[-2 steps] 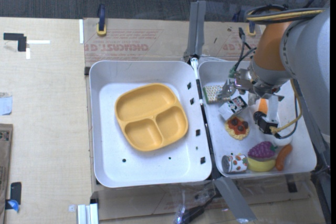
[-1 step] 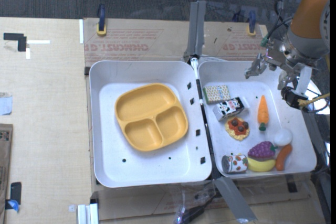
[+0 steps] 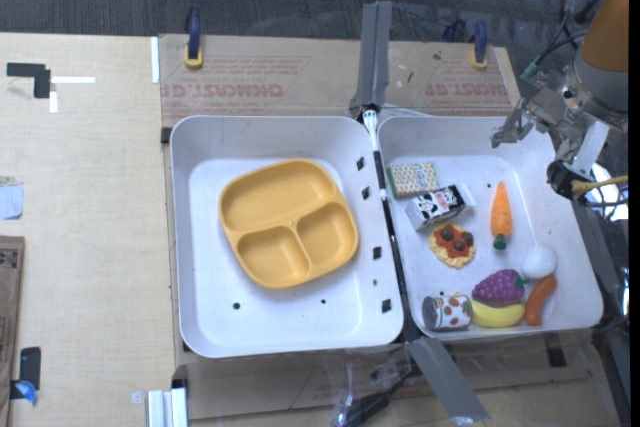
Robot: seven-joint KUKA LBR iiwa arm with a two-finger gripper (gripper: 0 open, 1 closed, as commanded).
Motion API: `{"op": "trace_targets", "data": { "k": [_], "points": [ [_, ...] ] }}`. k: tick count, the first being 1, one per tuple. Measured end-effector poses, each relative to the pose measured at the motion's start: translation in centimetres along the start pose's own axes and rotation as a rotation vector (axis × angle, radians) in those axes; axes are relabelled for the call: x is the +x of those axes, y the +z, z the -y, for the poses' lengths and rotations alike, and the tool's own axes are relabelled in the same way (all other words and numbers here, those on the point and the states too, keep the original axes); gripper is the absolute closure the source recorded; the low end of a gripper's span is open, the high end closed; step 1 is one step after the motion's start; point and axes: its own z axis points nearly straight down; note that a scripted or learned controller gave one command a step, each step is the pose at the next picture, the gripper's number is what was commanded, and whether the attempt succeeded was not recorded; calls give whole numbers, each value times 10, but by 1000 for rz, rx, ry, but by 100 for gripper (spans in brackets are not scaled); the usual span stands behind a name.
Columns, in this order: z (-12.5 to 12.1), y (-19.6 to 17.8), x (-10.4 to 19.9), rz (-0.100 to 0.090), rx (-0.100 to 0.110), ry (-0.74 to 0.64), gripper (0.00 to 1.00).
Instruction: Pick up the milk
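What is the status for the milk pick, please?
Gripper at right bin's far right edge, holding nothing. Milk lying in right bin, untouched. Cracker box and pizza close beside it.

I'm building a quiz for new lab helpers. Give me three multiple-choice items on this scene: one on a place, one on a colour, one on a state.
1. The small black-and-white cow-print milk carton lies in:
A. the left bin
B. the right white bin
C. the bench

2. The three-compartment plastic plate is:
A. yellow
B. blue
C. red

3. The milk carton is:
A. lifted
B. lying on the bin floor
C. on the plate

Answers: 1 B, it lies beside the orange toy carrot; 2 A, plainly yellow; 3 B, it rests there, apart from the arm's gripper.
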Motion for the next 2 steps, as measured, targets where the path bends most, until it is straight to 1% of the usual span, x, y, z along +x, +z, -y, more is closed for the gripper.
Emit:
{"op": "trace_targets", "data": {
  "k": [1, 2],
  "points": [
    [26, 102, 52, 0, 3, -68, 0],
    [32, 147, 39, -4, -3, -102, 0]
  ]
}}
